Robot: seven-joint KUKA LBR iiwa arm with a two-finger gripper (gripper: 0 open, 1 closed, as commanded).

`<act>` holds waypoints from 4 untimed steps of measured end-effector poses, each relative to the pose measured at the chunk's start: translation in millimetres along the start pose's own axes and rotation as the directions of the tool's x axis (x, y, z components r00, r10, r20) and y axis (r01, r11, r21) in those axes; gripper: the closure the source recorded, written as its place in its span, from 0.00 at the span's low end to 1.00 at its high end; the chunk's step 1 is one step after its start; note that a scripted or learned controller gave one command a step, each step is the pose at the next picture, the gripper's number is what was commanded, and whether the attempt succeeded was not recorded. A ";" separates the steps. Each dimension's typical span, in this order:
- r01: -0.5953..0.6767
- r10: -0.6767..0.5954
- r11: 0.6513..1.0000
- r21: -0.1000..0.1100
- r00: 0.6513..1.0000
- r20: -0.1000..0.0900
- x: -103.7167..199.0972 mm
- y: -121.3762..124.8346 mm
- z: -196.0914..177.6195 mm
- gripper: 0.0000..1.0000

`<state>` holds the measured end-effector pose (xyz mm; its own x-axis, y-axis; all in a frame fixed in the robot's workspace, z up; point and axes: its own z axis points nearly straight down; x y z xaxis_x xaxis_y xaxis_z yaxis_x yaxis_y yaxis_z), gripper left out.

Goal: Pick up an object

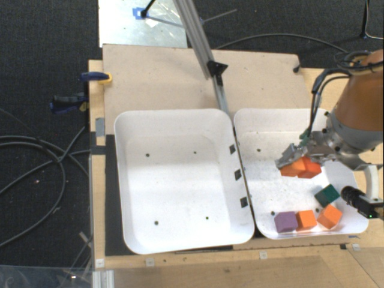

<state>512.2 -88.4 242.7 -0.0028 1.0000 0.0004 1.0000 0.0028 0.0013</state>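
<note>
My gripper [291, 159] hangs over the middle of the right bin [264, 131], reaching in from the right under the orange band of the arm. An orange block [302, 169] lies directly at its tip, touching or partly covered by it; whether it is gripped or resting on the bin floor is unclear. Along the bin's front edge sit a purple block [286, 221], a small orange block [306, 219] and another orange block [329, 216]. A dark green block [327, 195] lies just behind them.
The left bin [174, 117] adjoins the right one along a shared wall with black clips [237, 174]. A slanted metal pole [198, 35] crosses the bench behind the bins. A blue clamp [72, 102] grips the bench's left edge.
</note>
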 end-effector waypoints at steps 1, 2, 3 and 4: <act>-0.001 0.001 1.000 -0.001 1.000 0.001 -13.4 -14.9 147.6 0.00; 0.001 -0.001 1.000 -0.003 1.000 0.001 -13.3 -14.0 136.1 1.00; -0.001 0.001 1.000 -0.005 1.000 0.000 -20.9 -11.2 148.4 1.00; 0.012 -0.012 1.000 -0.008 1.000 -0.003 73.9 30.4 48.8 1.00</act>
